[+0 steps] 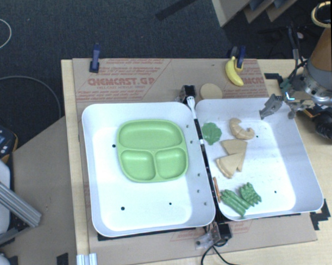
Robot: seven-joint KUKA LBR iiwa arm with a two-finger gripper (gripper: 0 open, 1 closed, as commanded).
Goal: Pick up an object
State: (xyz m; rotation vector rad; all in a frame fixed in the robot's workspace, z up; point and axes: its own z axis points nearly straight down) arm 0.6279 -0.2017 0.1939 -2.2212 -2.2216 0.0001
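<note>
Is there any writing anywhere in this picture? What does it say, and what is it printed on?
"CHEMCAST G P": red print on the brown board behind the left bin; the last letters are unsure.
More red lines above and below it, and on the board by the banana: too blurred to read.

Left of the gripper [281, 107] in the right bin [298, 168] lie a tan croissant [241, 129], green leaf [211, 132], two pale wedges [232, 156] touching below them, and green stalks [240, 197] farthest off, all flat.
</note>
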